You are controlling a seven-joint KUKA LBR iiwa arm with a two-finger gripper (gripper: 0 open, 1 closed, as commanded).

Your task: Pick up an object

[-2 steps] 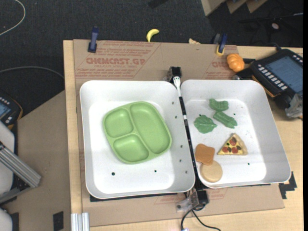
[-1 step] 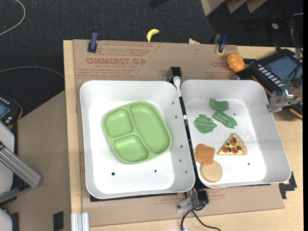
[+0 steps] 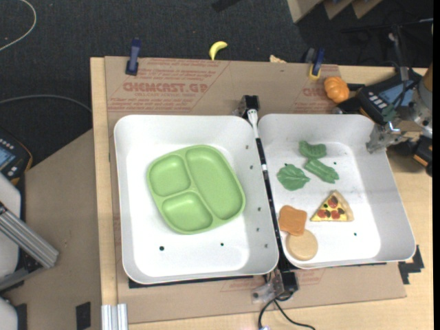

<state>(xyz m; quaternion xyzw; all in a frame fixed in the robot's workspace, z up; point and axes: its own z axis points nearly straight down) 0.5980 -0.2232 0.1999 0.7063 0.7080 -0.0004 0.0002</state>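
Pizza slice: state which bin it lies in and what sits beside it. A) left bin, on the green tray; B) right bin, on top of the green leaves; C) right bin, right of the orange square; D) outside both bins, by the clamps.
C: the pizza slice lies on the floor of the right bin, just right of the orange square, below the green leaves.

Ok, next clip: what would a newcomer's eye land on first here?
Most likely the green divided plate, which sits alone in the left bin and stands out against the white. Next comes the cluster of toy food in the right bin: a pizza slice, an orange piece touching a tan round cookie, and three green leafy pieces above them. The hand hangs at that bin's far right corner.
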